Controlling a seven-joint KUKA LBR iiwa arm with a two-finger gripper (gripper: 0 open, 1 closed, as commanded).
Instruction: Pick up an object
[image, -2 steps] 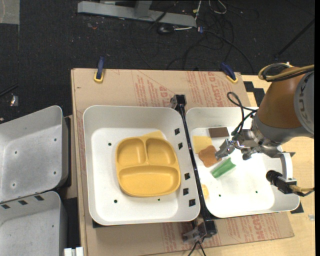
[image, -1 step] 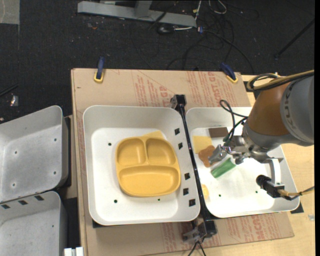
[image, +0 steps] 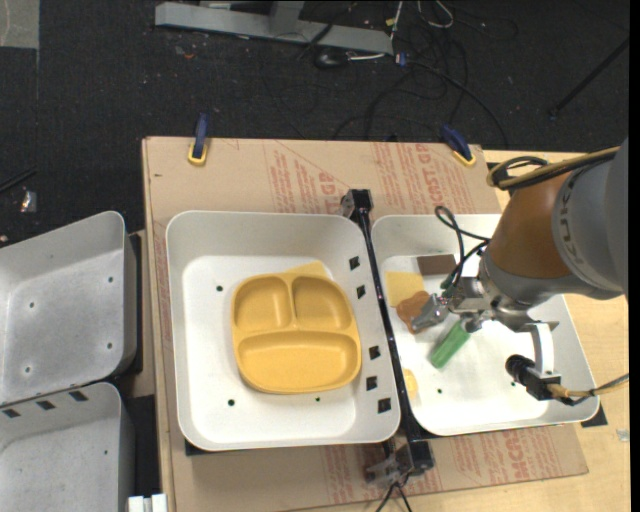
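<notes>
The tool (image: 432, 314) sits low in the right bin (image: 575, 340), its grip state unclear. Just beside it lie 1 green stick (image: 449, 345) and 1 brown block (image: 411, 303). Further left, 1 yellow tray (image: 296, 335) lies in the left bin (image: 200, 300).

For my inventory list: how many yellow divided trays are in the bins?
1. The yellow divided tray lies in the left bin. The arm covers part of the right bin, so something may be hidden there.
</notes>
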